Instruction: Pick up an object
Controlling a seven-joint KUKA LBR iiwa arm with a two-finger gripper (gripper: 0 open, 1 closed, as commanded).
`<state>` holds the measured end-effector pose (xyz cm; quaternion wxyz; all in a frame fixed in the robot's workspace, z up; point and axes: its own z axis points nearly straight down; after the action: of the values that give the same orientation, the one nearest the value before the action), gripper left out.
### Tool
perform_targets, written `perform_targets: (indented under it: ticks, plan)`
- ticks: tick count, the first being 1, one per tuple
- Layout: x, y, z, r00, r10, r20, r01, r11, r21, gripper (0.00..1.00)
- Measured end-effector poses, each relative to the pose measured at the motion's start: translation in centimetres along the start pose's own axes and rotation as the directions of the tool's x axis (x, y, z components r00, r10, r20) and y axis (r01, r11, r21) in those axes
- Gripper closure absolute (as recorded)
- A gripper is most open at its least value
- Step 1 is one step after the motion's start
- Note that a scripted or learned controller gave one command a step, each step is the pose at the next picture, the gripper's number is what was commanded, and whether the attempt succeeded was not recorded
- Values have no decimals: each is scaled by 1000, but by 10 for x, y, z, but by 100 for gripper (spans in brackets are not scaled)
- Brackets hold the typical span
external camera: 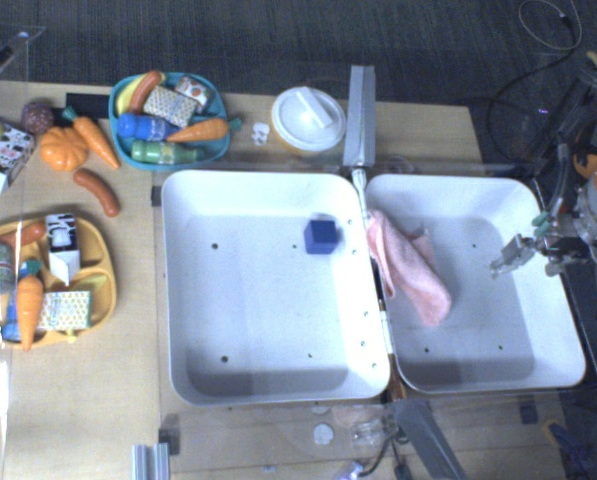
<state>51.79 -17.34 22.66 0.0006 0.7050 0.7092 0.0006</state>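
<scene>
1. Dark carpet lies behind a pale wooden worktop (pixel 128 368) in the camera view, and cables trail across the floor at the upper right. Two shallow white bins sit side by side on the worktop: the left bin (pixel 238 368) and the right bin (pixel 498 358), their rims touching at the middle.

2. Taking the right bin as landmark, the gripper (pixel 510 255) hangs over its right-hand part, near the right rim, on an arm that reaches in from the right. Nothing shows between its tips; how far apart they stand cannot be told at this size.

3. Candidates for the pick number two. One pink cloth (pixel 410 273) lies crumpled inside the right bin against its left wall, well apart from the gripper. One blue cube (pixel 321 236) sits just beyond that wall, in the left bin's upper right part.

4. The step in hand looks like the approach: the arm is over the bin, with no object reached yet. The next move probably calls for travelling left across the right bin to the cloth, then descending squarely onto its bunched middle.

5. Further left of the right bin stand one blue bowl (pixel 124 148) and one yellow tray (pixel 103 288), both holding toy food, plus one white lid (pixel 310 118) behind the left bin. Loose toy vegetables lie beside the bowl.
</scene>
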Motion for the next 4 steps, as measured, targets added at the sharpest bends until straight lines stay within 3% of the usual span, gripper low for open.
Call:
perform_targets:
  ticks: [1,2,3,4]
  plan:
    - [-32,-30,-32,987,159,1,-159,987,-1,0]
    - [18,-7,132,995,104,1,-104,995,-4,0]
    - [54,71,122,1000,6,0,-6,1000,-1,0]
    - [80,118,138,941,-339,5,339,941,-8,0]
